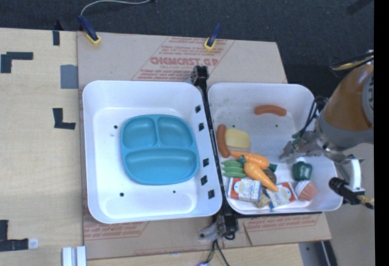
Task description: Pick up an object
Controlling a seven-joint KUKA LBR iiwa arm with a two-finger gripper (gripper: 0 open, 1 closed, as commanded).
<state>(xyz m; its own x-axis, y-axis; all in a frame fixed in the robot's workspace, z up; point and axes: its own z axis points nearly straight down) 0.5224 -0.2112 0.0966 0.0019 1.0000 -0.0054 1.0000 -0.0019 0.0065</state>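
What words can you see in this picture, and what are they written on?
"CHEMCAST GP" in red, on the brown board under the bins.
More red print on the board's front edge: too small to read.
Printing on the small cartons in the right bin: too blurred to read.

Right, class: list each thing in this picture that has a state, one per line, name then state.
Blue tray: flat in the left bin, compartments bare.
Sausage: lying apart near the right bin's far wall.
Carrots: lying across the food pile.
Tool: low over the right bin, beside a green toy.
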